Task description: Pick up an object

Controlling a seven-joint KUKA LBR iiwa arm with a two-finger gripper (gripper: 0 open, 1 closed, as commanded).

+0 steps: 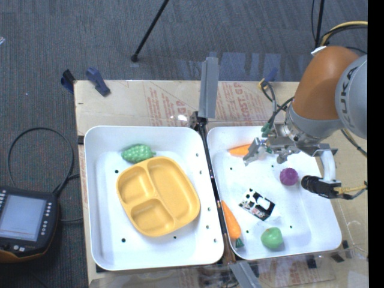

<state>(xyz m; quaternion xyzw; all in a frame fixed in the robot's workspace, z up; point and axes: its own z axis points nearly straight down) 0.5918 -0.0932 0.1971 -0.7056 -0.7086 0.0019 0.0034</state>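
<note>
The arm [336,95] is reaching in from the right of the frame and hanging over the upper part of the right bin [318,236], with the gripper [271,151] sitting low above the bin floor. Its two fingers are standing apart with nothing between them, so nothing is being held. Just left of the gripper, an orange piece [240,150] is lying near the bin's upper left corner; it is probably the nearest candidate, since the open fingers are pointing roughly that way. A purple ball [288,176] is resting just below and right of the gripper, apart from it. Further down the frame, a black-and-white block [258,204] is lying mid-bin, a carrot [231,222] is lying along the left wall, and a green ball [272,238] is sitting near the lower edge. All five are loose and well spread, leaving room for fingers around each. In the left bin [99,161], a yellow tray [157,194] is taking the centre, with a green lump [137,153] at its upper left corner.
</note>
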